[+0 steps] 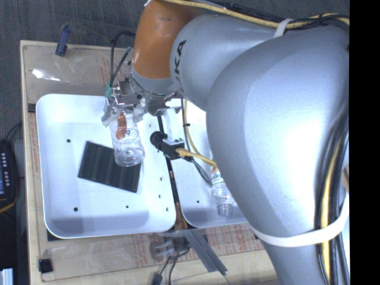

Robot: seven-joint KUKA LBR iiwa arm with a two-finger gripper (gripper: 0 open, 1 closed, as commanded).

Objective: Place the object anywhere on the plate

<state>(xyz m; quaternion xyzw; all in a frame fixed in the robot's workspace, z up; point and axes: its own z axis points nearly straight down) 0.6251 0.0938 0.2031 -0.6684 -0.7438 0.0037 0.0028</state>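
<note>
You've got the gripper (122,120) clamped on a clear glass (127,146) over the left bin (59,117), long axis running down-frame from the fingers, mouth probably lowest, overlapping the dark square plate's (104,166) upper-right edge.

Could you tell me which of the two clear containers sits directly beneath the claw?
The clear cup in the left bin, beside the dark plate; the plastic bottle lies in the right bin.
</note>
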